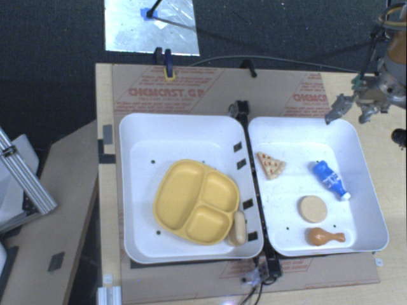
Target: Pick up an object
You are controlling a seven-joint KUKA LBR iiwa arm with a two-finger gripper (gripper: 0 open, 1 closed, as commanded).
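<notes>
gripper point(353, 108) above right bin's point(365, 164) far-right rim, jaws spread, holding nothing | blue bottle point(329, 178) nearest target, lying tilted near right wall | risk: round bottle rolls off fingertips, or finger clips wall
</notes>
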